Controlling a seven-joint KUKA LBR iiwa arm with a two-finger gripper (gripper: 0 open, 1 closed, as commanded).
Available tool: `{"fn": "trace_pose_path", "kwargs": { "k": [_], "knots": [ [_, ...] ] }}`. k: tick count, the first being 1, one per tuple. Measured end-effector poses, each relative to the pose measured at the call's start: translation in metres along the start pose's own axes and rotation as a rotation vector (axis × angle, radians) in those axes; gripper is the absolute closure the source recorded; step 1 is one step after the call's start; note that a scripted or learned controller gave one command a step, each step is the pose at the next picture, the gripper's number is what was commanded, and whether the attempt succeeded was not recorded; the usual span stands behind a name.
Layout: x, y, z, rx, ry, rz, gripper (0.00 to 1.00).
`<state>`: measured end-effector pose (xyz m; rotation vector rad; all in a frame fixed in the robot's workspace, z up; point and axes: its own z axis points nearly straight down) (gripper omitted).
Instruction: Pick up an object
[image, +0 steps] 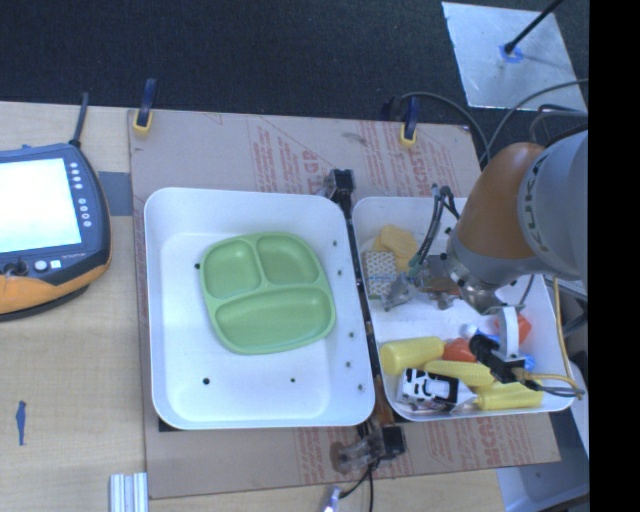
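In the camera view, the arm's grey and orange wrist (515, 215) covers the upper right of the right bin (395, 214), hiding whatever lies beneath it. The pincer (405, 288) hangs low at that bin's middle, its state impossible to make out. A mesh sponge (378, 270) lies just beside it, leftward. A yellow bottle (411, 353) lies nearer the bin's front.

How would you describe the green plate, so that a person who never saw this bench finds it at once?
Look at the left white bin, the larger of the two bins side by side. The green plate lies in its middle, slightly tilted. It is pale green with three compartments, two small and one long, and it lies alone there, while the toys crowd the right bin.
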<state>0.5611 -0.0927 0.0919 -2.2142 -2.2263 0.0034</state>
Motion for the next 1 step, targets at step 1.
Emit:
{"fn": "trace_pose_path", "kwargs": {
  "k": [1],
  "knots": [
    [-0.0073, 0.0543, -0.0004, -0.001, 0.001, 0.004, 0.0]
  ]
}}
